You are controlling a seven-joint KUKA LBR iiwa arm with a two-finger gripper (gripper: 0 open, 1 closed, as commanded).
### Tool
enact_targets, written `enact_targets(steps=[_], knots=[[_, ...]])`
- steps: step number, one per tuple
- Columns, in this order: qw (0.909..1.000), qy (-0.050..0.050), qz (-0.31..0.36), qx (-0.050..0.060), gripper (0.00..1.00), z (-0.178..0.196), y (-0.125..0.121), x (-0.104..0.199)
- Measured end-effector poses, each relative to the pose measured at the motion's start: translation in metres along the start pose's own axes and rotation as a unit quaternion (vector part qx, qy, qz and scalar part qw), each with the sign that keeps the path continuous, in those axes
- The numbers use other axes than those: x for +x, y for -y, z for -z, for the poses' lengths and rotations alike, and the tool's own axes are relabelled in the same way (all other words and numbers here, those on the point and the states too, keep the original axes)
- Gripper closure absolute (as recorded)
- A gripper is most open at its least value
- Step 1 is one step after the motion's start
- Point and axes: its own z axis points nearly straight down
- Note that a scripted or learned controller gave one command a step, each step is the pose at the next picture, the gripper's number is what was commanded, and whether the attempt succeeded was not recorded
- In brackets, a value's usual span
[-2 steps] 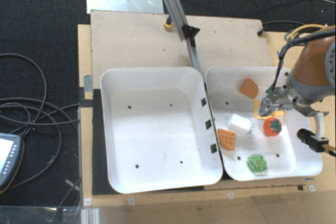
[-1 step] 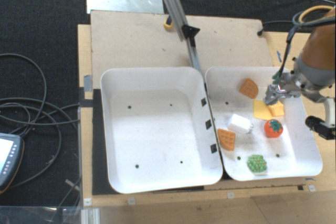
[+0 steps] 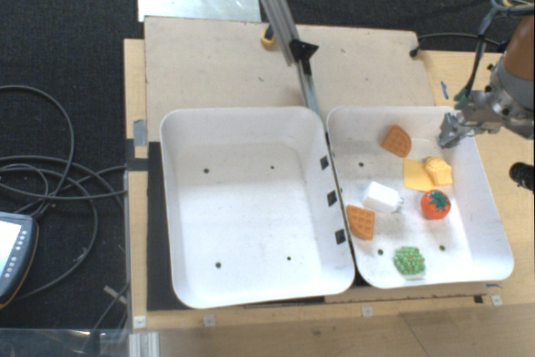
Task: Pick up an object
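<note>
Gripper [image 3: 451, 132] hung over right bin's [image 3: 493, 213] far right rim; finger opening could not be told, nothing seen held. Cheese wedge [image 3: 418, 175] and tomato [image 3: 435, 204] lay nearby; bin centre open.

No text, label, brand or number reads anywhere here. The pendant [image 3: 10, 255] at the left edge shows a lit screen, but its contents are too small and blurred to make out.
</note>
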Motion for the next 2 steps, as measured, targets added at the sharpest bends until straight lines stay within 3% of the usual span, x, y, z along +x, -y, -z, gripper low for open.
enact_targets(steps=[1,2], knots=[[1.0,-0.001,0.0,0.002,1.0,0.027,-0.002,0.0],[1.0,-0.002,0.002,0.003,1.0,0.019,-0.01,0.041]])
